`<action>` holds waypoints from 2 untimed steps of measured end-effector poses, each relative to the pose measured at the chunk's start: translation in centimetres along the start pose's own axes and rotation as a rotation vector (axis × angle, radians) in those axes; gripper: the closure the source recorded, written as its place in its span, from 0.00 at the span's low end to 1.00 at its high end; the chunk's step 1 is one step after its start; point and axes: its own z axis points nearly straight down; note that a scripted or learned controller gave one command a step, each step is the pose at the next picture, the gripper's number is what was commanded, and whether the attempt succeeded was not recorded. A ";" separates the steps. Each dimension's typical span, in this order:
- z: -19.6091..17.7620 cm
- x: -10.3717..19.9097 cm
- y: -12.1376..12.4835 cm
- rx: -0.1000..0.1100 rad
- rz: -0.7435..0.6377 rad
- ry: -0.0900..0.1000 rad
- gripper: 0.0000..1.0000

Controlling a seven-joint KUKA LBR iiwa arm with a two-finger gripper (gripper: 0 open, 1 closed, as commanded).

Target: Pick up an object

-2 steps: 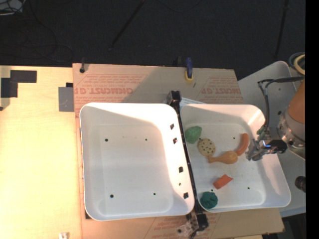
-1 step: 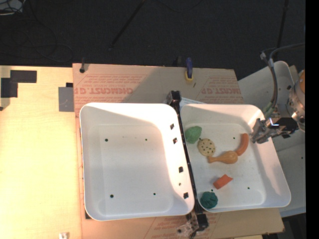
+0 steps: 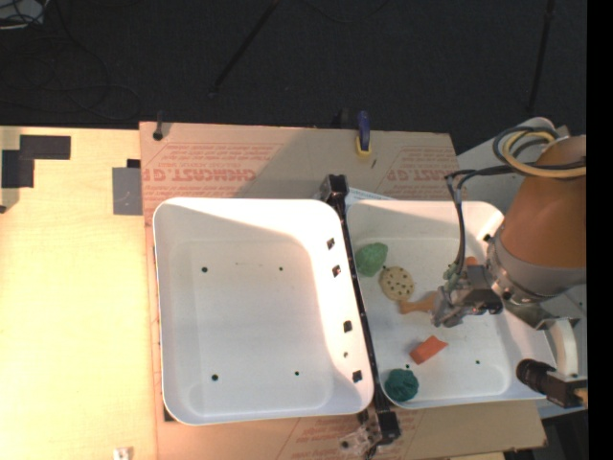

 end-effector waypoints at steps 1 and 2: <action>-1.1 5.0 4.8 -0.016 -0.004 -0.001 1.00; -14.2 8.1 8.0 -0.028 -0.003 -0.003 1.00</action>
